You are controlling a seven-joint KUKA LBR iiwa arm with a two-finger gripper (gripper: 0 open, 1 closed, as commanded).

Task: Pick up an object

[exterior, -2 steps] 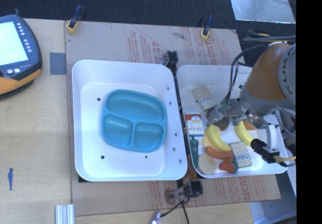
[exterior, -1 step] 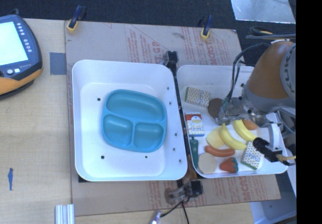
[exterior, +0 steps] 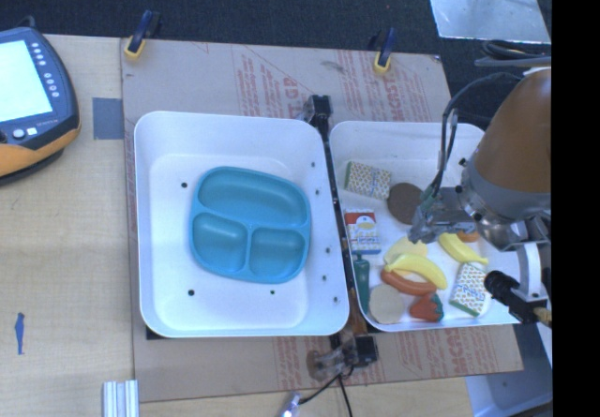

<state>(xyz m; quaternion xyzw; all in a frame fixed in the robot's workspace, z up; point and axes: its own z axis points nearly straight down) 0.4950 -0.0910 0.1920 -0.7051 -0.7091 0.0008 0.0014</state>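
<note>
Cardboard (exterior: 281, 78) covers the wooden bench (exterior: 56, 246) beneath both white bins (exterior: 150, 218); whether the tool (exterior: 433, 223) grips anything is unclear.

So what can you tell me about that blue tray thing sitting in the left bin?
The blue tray is a light blue divided plate that looks like smooth plastic, with rounded corners and three hollows: one long one along its far side and two smaller ones along its near side. Nothing lies in the hollows. It rests flat on the floor of the left white bin, roughly in the middle and turned slightly askew, apart from the bin's walls. Nothing else touches it.
</note>
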